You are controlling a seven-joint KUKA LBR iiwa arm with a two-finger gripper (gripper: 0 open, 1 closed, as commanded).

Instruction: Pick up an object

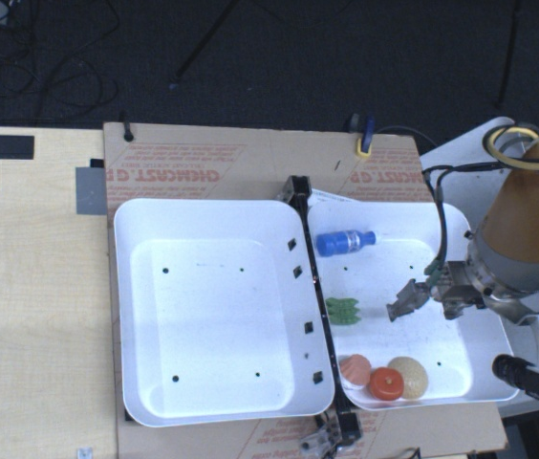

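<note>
My gripper (406, 304) hangs over the middle of the right bin (461, 228), with nothing visibly held in it. A green object (342, 311) lies to its left, close to the divider and apart from the gripper. A blue bottle (345, 243) lies on its side at the far left of this bin. At the bin's near edge sit a pale pink piece (354, 368), a red round object (386, 383) and a tan round object (410, 375), all close together.
The left bin (131, 256) stands beside the right one, with a black divider (310, 275) between them. The orange-banded arm (523, 228) and its cables cover the right bin's right side. Cardboard (212, 165) lies under both bins.
</note>
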